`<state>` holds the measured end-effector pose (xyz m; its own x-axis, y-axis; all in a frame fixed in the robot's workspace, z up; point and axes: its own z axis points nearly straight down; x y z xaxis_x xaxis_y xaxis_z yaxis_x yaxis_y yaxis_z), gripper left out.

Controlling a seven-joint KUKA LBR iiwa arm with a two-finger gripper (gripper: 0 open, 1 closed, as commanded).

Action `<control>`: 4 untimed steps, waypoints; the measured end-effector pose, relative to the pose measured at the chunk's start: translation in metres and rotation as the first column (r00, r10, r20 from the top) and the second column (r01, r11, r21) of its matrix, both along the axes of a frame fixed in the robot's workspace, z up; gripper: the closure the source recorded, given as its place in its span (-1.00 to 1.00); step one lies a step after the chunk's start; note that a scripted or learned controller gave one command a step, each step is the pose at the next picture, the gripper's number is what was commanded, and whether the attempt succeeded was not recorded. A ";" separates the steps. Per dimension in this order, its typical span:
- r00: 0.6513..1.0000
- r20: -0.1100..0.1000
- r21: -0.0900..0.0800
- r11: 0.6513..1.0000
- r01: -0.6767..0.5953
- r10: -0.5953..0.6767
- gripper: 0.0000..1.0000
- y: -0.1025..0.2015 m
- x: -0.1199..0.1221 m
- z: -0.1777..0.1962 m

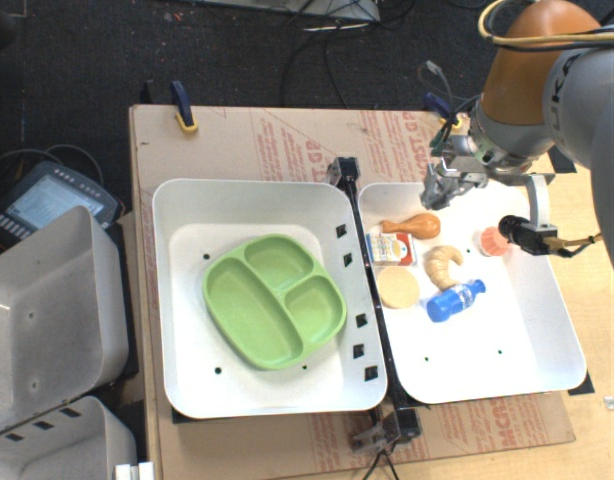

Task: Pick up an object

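Hand (439, 190) over far edge of right bin (547, 368), grip state unclear; drumstick (415, 226) just below hand, near; croissant (444, 262), round cracker (397, 288), blue bottle (454, 300) farther toward front; green tray (275, 300) in left bin

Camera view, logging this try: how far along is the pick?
Done: the grey arm's two-finger gripper has reached the right white bin, at its far edge. In hand: nothing visibly held. It sits just above the orange drumstick-shaped toy. Left: grasping and lifting. The blue plastic bottle, tan croissant toy and round beige disc lie in the bin.
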<state>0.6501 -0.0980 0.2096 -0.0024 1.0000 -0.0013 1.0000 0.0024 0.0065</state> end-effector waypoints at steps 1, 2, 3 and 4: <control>1.000 0.000 0.000 1.000 -0.001 0.001 1.00 0.000 0.001 0.046; 1.000 -0.007 0.003 1.000 -0.006 0.006 1.00 0.056 0.002 0.037; 1.000 -0.009 0.003 1.000 -0.006 0.006 1.00 0.117 -0.009 0.025; 1.000 -0.009 0.003 1.000 -0.006 0.006 1.00 0.168 -0.029 0.031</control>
